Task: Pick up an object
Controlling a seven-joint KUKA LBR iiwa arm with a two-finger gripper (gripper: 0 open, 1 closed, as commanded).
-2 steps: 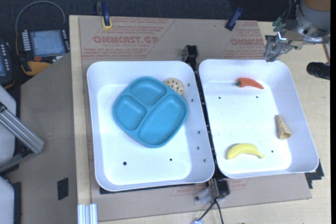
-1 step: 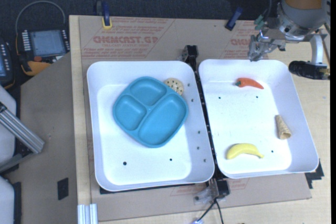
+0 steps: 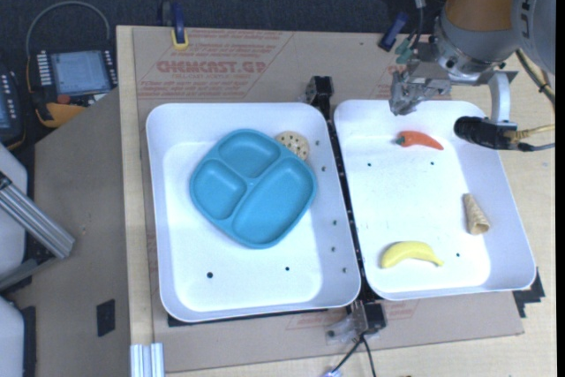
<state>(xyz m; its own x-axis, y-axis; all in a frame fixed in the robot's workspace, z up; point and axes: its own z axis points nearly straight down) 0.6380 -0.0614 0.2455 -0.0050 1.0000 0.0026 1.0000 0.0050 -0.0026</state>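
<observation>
Chili pepper (image 3: 418, 140), the small orange-red one with a green stem end, is the nearest candidate: it lies flat near the far edge of the right bin (image 3: 499, 278), long axis roughly left-right, stem pointing left

Gripper (image 3: 405, 104) hangs over the far-left corner of that bin, just up and left of the pepper, nothing between its fingers. Can't tell from this angle if the fingers are apart or together

Other options in the same bin: banana (image 3: 410, 255) near the front edge, beige cone-like piece (image 3: 477, 214) toward the right side. Both well apart from the gripper, so I'd judge the pepper the sensible target

To do it well:
- shift a little right and toward the front so the tool sits over the pepper's middle, not the stem
- turn the wrist so the fingers close across the short axis
- descend straight; the pepper is low and thin, so fingertips need to get almost to the bin floor
- mind the bin's far wall, it's close to the pepper
- pepper likely rolls or slips if pinched off-centre

Left bin (image 3: 177, 278) has the blue divided plate (image 3: 253, 187) with a cookie (image 3: 292, 143) touching its far edge; leave alone
</observation>
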